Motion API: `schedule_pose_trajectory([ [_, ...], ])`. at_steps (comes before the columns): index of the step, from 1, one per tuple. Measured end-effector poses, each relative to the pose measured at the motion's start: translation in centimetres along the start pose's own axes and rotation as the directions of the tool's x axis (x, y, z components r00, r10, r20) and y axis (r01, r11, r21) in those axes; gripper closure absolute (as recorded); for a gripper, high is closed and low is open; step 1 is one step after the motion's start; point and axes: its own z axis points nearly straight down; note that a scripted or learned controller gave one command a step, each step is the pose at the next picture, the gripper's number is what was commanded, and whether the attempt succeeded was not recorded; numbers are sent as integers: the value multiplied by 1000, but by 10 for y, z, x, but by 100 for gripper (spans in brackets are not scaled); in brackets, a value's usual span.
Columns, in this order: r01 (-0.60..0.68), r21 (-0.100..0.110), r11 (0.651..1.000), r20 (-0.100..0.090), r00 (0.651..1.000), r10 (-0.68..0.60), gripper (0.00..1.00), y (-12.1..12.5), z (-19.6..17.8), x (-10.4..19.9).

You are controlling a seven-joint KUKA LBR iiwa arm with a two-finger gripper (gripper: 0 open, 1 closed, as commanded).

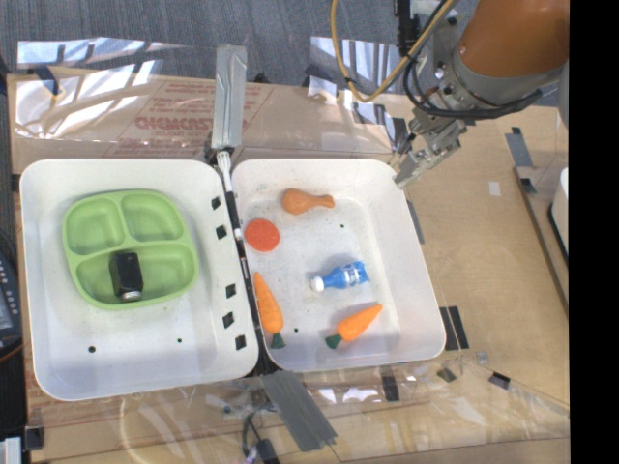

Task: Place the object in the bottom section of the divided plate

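A green divided plate [97, 222] lies in the left bin [58, 356]. A small black block [126, 275] rests in the plate's bottom section, the wide one nearest the front edge. My gripper [410, 167] hangs over the back right corner of the right bin [406, 298], far from the plate, and nothing is visible in it.
The right bin holds an orange drumstick [307, 201], a red disc [261, 234], a blue bottle [340, 277] and two carrots [268, 303] [355, 324]. A grey strip [228, 95] runs back from the gap between the bins. Yellow and black cables [387, 27] loop above the wrist.
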Motion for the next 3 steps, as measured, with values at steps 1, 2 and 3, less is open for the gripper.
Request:
schedule_pose_trajectory([
  [1, 472, -4, 882, 3, 882, -472, 100, 0, 26, -29],
  [2, 670, -2, 743, 3, 743, -670, 100, 31, 14, -107],
  [3, 870, 3, 494, -4, 494, -870, 100, -28, 29, -84],
])
